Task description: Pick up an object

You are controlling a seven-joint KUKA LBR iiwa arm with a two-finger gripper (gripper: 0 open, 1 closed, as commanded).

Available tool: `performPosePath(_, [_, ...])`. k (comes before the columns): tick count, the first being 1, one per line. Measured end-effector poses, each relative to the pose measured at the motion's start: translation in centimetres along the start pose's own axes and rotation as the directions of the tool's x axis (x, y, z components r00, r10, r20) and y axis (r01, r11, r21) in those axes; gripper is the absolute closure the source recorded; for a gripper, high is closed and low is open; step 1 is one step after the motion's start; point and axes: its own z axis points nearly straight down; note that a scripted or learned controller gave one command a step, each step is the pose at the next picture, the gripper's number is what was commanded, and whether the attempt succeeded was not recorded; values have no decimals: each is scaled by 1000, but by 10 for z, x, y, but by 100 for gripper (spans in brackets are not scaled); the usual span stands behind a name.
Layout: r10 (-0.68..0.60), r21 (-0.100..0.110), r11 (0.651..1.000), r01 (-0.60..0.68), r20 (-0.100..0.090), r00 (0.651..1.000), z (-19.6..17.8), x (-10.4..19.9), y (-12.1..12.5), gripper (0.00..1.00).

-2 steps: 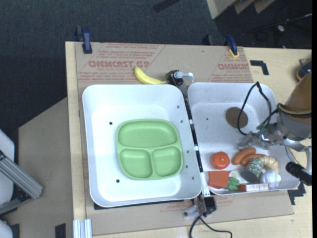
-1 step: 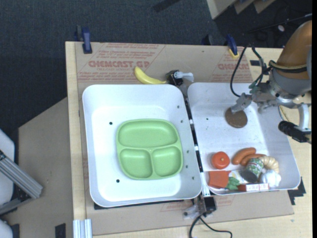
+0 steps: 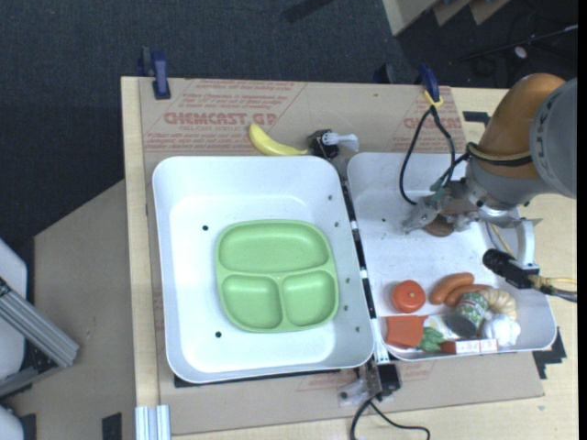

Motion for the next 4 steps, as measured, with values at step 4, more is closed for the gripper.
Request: performPosePath(4, [5,7,1000,-5,-7,1000,4,-43,43,0])
